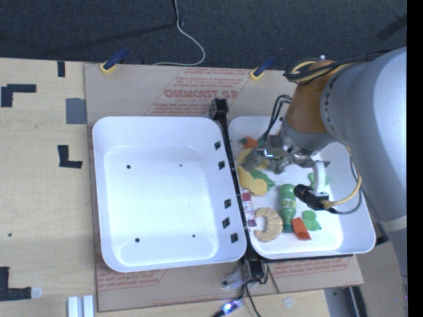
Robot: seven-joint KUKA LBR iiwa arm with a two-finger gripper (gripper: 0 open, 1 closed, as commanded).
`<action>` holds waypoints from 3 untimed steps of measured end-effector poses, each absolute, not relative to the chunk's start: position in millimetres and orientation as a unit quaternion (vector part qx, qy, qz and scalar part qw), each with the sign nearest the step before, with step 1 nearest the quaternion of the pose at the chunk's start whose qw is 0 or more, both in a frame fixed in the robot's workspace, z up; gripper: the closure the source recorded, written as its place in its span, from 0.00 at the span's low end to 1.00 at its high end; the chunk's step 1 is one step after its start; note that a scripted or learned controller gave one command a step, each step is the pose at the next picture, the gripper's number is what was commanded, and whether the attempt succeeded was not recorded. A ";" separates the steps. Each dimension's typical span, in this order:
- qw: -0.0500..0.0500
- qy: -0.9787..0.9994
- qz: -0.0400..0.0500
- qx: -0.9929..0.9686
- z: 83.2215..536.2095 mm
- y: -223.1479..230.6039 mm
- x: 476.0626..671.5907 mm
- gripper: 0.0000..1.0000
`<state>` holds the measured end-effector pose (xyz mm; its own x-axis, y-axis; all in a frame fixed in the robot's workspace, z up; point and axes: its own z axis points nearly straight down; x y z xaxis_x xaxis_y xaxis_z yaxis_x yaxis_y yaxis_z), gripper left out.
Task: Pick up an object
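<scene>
Hovering low over the toys in the right bin (357, 243), the gripper (269, 156) has lifted nothing yet.

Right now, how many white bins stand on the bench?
2: the left bin and the right bin, side by side; the arm's gripper is above the right one.

Both bins (158, 127) are plain white. Just under the grey arm's (377, 124) orange band (307, 111) lie a yellow piece (254, 180), a green bottle-shaped toy (287, 202), a tan ring (268, 223) and a small orange block (300, 228). The board (192, 94) beneath is brown with red lettering.
</scene>
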<state>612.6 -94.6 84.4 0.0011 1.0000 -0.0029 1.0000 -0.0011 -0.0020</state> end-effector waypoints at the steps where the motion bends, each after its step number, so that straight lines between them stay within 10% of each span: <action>1: 0.001 0.708 0.000 0.706 84.1 -100.6 649.9 0.00; 2: 0.007 0.707 -0.002 0.708 97.8 -107.2 650.0 1.00; 3: 0.003 0.706 0.001 0.708 87.7 -99.8 550.1 1.00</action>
<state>550.1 -99.8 87.7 0.0038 1.0000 -0.0024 1.0000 -0.0038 0.0058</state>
